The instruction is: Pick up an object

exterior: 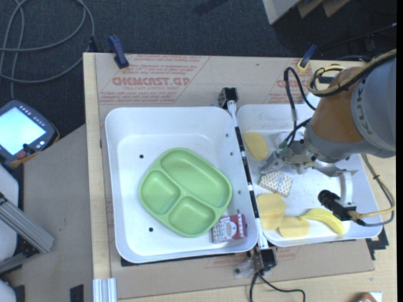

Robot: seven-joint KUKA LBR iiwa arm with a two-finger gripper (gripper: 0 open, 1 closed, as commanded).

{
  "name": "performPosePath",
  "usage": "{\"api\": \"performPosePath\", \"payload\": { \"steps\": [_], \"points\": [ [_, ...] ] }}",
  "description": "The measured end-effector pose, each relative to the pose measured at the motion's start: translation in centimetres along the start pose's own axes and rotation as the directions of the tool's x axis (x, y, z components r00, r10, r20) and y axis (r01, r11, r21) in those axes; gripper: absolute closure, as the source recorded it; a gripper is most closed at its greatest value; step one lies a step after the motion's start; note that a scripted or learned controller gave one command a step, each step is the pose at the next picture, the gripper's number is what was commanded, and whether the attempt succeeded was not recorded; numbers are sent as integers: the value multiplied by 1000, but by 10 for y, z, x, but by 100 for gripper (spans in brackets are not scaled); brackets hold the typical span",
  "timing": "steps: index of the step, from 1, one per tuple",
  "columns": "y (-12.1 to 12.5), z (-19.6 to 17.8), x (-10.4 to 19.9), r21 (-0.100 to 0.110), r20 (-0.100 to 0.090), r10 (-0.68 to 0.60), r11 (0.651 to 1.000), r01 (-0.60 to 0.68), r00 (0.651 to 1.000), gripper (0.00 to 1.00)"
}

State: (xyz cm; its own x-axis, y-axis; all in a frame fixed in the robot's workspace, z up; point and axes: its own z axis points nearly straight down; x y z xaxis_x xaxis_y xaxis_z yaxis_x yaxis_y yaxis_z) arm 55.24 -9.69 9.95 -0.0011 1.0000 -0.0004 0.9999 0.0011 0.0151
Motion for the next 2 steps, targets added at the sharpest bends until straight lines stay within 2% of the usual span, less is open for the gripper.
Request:
{"api": "performPosePath", "payload": {
  "steps": [1,2],
  "points": [
    [-1,10,4,3,1,2,1000,-2,1000,0],
    [0,0,6,2,-1,1,1000,-1,1000,100]
  ]
}}
